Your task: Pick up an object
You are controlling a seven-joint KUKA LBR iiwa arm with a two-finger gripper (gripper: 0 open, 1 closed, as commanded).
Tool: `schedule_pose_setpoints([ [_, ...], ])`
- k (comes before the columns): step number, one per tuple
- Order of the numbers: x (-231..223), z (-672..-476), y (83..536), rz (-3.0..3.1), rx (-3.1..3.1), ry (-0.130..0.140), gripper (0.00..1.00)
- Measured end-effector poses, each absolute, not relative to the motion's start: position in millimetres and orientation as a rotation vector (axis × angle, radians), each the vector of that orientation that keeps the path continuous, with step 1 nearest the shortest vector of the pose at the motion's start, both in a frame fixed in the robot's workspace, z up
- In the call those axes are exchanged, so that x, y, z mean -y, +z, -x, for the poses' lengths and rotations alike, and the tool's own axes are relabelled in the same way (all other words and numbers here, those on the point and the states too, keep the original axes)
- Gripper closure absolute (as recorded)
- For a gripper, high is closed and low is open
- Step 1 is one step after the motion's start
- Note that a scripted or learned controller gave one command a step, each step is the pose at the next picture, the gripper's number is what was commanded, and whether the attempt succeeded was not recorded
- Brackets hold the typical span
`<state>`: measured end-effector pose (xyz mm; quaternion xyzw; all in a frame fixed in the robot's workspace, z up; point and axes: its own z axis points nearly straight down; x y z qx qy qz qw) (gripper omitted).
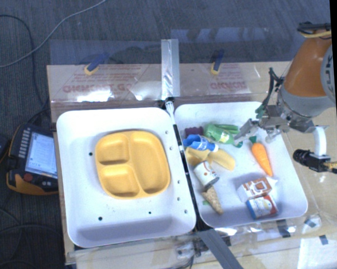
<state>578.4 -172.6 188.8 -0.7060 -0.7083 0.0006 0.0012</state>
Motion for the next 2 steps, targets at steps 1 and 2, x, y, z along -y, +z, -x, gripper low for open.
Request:
schedule_pose_setpoints([
  [1, 205.9, -601.9, 94.0, 2.152, 2.288, -0.002, 0.00],
  [2, 201.1, -647.3, 89.1, 1.914, 2.502, 0.004, 0.00],
])
